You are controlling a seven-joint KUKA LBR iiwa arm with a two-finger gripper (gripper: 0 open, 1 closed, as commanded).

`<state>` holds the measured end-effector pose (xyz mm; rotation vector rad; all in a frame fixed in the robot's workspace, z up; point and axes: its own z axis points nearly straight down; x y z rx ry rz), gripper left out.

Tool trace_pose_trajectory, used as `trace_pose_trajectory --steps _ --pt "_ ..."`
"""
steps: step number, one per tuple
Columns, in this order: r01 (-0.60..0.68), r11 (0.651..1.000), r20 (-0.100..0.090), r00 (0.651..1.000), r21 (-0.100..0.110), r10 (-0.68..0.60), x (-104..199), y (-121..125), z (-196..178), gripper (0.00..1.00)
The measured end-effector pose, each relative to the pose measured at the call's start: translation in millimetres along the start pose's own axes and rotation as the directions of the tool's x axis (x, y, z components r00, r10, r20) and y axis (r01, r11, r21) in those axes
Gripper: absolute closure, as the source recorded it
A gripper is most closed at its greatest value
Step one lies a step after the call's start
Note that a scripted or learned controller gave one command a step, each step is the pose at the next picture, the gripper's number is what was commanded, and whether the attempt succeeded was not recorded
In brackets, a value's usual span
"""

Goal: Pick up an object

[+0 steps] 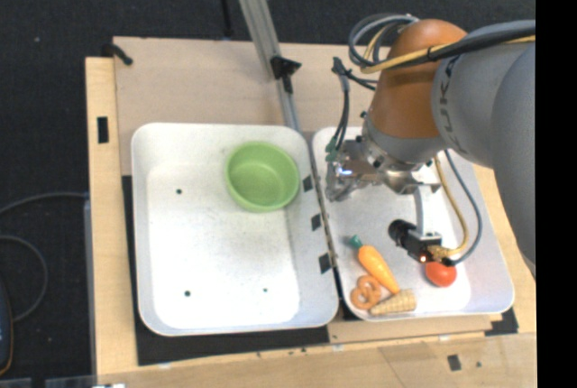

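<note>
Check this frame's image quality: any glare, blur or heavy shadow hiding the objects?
Camera view: even light, no strong glare on the white bins; soft focus overall, so the gripper looks smeared; green bowl, carrot and tomato read clearly; the arm casts faint shadow.

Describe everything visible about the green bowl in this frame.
The green bowl is a small round bowl in a uniform light green, looking like matte plastic. It sits upright with its opening facing up, and nothing can be seen inside it. It rests on the floor of the left bin, in that bin's upper right area, near the wall shared with the right bin. Nothing else touches it; the gripper is over the right bin, apart from it.
</note>
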<state>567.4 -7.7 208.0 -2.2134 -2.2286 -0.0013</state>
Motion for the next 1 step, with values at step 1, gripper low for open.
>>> trace_pose_trajectory --steps 1 --pt "0.002 1.0 -0.002 1.0 0.001 -0.002 59.0 -10.5 -1.5 1.0"
